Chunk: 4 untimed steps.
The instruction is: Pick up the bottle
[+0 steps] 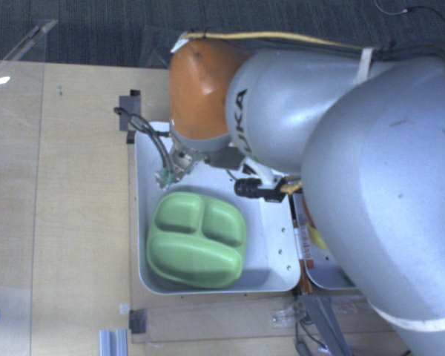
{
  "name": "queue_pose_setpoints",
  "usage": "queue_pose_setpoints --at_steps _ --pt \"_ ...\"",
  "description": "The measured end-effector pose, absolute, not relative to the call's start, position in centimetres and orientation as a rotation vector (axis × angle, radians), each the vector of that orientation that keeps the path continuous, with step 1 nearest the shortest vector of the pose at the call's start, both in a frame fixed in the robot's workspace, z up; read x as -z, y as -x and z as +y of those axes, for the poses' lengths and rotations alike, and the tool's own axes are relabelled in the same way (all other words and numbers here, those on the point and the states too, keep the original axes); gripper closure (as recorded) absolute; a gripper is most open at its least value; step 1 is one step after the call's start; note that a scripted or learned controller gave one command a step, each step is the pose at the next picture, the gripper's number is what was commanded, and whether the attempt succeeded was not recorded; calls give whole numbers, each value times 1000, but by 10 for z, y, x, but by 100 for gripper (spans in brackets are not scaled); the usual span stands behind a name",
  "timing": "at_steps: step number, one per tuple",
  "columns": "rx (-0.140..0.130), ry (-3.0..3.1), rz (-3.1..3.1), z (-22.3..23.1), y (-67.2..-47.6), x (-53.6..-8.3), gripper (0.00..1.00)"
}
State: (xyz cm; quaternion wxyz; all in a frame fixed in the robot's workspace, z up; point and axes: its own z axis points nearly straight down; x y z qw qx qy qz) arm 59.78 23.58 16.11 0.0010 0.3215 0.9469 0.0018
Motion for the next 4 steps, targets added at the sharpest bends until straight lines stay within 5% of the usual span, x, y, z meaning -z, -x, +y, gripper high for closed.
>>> queue_pose_setpoints --at_steps 1,2,3,4 --pt "-6 -1010 2972 235 -598 -161 0" --pt "-16 -1007 2969 236 -600 -173 100" --pt "-7 -549 3087 224 -662 -116 100" --pt "-11 -347 3111 236 -653 -90 100"
